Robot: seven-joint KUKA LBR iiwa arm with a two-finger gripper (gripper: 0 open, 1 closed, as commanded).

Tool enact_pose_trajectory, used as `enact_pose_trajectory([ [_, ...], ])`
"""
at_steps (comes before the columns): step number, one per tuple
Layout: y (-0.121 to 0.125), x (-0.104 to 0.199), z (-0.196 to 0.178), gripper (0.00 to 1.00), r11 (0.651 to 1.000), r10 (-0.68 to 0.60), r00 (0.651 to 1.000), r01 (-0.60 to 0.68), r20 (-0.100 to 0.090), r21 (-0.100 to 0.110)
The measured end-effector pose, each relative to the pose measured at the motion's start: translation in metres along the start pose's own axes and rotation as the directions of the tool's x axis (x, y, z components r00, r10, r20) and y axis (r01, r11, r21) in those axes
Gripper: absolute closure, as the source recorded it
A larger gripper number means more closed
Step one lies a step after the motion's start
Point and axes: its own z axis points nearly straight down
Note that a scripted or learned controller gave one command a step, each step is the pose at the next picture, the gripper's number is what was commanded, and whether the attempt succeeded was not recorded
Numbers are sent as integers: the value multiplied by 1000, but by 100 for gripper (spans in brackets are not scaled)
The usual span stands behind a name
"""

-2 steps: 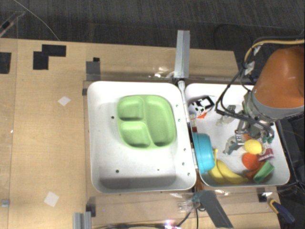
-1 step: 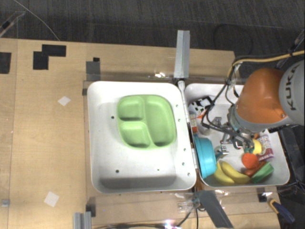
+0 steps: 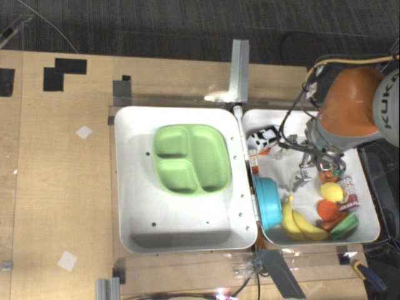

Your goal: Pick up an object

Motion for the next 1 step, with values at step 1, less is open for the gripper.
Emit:
enact_pose_trajectory([
  [1,26,62,7,0,1000,-15,1000,15,5,1],
])
